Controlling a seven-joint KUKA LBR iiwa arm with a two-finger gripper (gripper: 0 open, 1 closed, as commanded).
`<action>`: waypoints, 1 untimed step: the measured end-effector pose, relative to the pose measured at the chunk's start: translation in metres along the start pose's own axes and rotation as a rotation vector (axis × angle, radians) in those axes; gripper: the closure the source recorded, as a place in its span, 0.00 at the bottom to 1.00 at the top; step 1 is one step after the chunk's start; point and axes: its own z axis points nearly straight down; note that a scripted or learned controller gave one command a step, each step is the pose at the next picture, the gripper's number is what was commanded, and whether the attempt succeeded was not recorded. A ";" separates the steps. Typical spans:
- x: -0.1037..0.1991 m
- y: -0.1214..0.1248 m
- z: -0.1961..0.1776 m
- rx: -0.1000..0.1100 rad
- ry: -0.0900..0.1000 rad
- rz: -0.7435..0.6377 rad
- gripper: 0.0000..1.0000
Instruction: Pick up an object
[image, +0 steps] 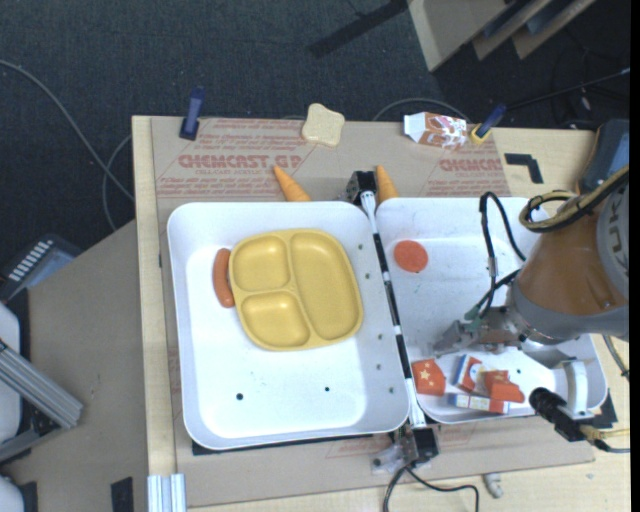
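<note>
Overhead: desk of tan board over dark carpet. Left bin holding yellow divided plate, sausage alongside. Right bin with orange disc; pincer low above red packets, state cannot be told.

Robotics lab setup: bench topped with printed cardboard sheets, two shallow white bins clamped side by side, industrial arm with loose cabling over the right one. Dark carpet floor with stray cables, aluminium extrusion at the left edge. Toy food props, like a yellow divided plate, mark a grasping test cell.
</note>
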 end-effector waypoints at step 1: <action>0.013 0.085 0.009 0.001 0.001 -0.002 0.00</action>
